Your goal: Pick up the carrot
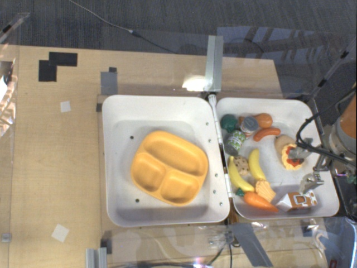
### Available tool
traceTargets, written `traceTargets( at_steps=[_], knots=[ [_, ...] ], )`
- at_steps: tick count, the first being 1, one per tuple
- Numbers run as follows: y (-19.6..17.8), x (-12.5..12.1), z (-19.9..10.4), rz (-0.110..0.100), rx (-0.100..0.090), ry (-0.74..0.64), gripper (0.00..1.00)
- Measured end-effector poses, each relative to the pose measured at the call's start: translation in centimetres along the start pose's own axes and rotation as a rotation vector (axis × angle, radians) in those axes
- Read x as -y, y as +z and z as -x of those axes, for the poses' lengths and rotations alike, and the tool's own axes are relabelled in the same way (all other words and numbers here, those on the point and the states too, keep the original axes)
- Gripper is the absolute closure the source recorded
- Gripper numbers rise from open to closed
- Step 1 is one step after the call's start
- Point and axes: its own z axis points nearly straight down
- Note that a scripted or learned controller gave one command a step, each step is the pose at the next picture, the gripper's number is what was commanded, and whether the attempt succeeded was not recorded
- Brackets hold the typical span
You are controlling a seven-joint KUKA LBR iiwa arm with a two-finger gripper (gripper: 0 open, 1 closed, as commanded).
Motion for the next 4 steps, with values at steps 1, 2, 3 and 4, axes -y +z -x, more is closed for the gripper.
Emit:
traceTargets(
  at_steps=[1,2,3,4],
  knots=[
    [9.5,-3.1,2.5,-0.003,0.012,0.034,0.00],
    [9.5,-0.3,8.4,0.000,0.005,0.089,0.00],
    [6.6,-1.0,11.2,0.000,0.004,0.318,0.00],
    [9.7,-5.7,9.9,0.001,0.005,0.367,0.00]
  ],
)
